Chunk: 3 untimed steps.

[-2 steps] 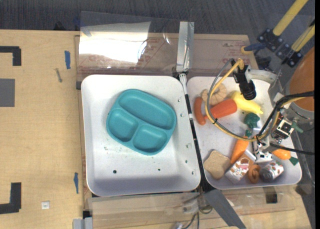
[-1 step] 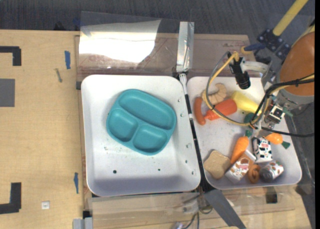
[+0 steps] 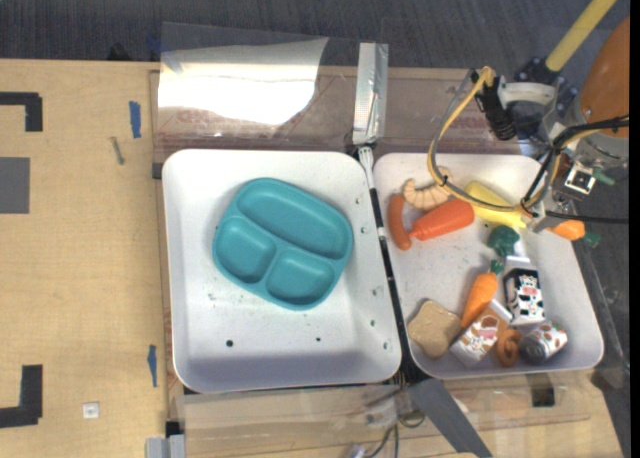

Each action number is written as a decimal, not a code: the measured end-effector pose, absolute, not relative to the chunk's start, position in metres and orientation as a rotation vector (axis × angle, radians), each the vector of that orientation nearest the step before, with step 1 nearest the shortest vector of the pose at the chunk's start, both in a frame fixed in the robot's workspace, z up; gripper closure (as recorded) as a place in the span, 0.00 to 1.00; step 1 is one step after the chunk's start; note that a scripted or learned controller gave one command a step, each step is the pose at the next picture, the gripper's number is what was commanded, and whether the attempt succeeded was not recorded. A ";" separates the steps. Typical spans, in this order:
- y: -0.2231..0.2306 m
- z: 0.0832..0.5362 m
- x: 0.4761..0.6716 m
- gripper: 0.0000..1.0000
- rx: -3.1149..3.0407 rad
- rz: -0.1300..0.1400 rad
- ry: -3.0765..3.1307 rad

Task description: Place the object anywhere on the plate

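Wooden counter [image 3: 70, 276] is carrying two white bins side by side, dark floor lying beyond the far edge.

Near end of right bin [image 3: 585, 291]: toast-like slice [image 3: 433, 328] is sitting at the near left corner, and a small cluster is crowding just right of it: carrot [image 3: 479, 293] leaning over a small printed cup [image 3: 481, 338], cow-print carton [image 3: 523, 295], a dark round item [image 3: 540, 346]. All touching or nearly so.

Left bin [image 3: 200, 346] is holding the teal plate [image 3: 283, 242], three compartments, lying flat near the bin's middle, nothing resting on it.

Farther back in the right bin: orange bottle-shaped toy [image 3: 444, 220] is lying beside a red sausage [image 3: 398, 222], a croissant-like piece [image 3: 422, 191] just behind them, a yellow banana [image 3: 495, 202] to the right, a green piece [image 3: 503, 240] nearer than the banana.

Far right: claw [image 3: 560, 208] is hanging over the right bin's far right rim amid cables; cannot tell if its fingers are spread or pressed together. Nothing visibly pinched.

Far side: clear plastic sheet [image 3: 240, 86] is lying behind the left bin.
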<state>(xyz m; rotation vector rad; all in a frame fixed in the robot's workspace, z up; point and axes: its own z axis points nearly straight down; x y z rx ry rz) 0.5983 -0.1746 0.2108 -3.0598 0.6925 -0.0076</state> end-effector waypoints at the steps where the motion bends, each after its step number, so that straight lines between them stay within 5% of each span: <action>1: -0.164 0.198 0.639 1.00 -3.097 -0.005 0.495; 2: -0.159 0.258 0.668 1.00 -3.120 -0.012 0.332; 3: -0.212 0.189 0.666 1.00 -3.120 0.007 0.316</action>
